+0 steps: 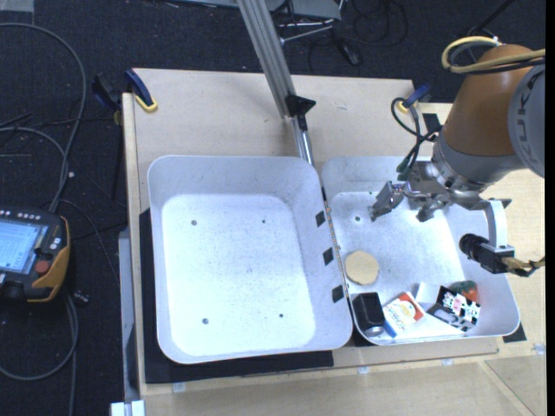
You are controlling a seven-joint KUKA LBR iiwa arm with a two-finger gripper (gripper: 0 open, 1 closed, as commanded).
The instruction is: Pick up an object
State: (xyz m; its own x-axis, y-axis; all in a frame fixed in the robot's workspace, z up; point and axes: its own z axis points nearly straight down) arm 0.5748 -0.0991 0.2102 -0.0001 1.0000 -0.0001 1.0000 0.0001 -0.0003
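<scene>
Since the two-finger gripper [403,204] hangs spread and empty above the right white bin [347,173], it should descend squarely over the round tan disc [362,268] before closing.

Fixed overhead camera slants down on both bins [165,180].

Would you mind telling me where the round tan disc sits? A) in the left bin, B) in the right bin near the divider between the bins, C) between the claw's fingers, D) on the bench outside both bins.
B: the round tan disc lies on the floor of the right bin, beside its left wall, apart from the claw.
</scene>
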